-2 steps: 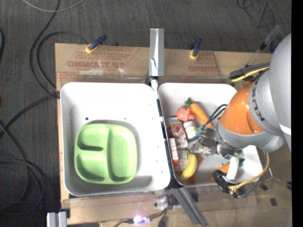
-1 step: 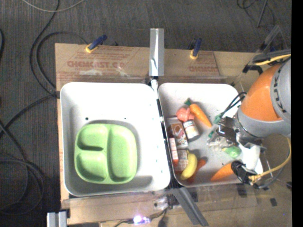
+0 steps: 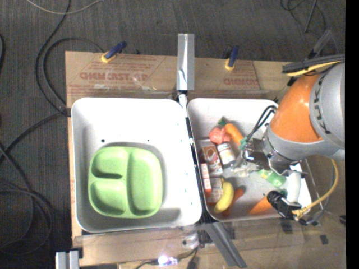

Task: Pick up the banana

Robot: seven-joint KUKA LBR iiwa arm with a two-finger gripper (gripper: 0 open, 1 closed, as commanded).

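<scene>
Dark carpet and loose cables surround my worktop point(image 3: 78, 72), where two white bins sit side by side. My pincer point(image 3: 247, 164) hangs over the right bin point(image 3: 247, 104), mostly masked by the grey and orange arm point(image 3: 300, 122), so I cannot tell how it is set. The banana point(image 3: 225, 197) lies below and to the left of the pincer, near the bin's front wall. It looks yellow, short and curved, darker at its lower tip. I judge the crowding risky: a small bottle point(image 3: 226, 153) sits between pincer and banana, a red packet point(image 3: 205, 179) and an orange piece point(image 3: 259, 206) flank it, so a descent slightly off could grab or shove a neighbour instead. The green tray point(image 3: 127, 181) lies well to the left.
</scene>
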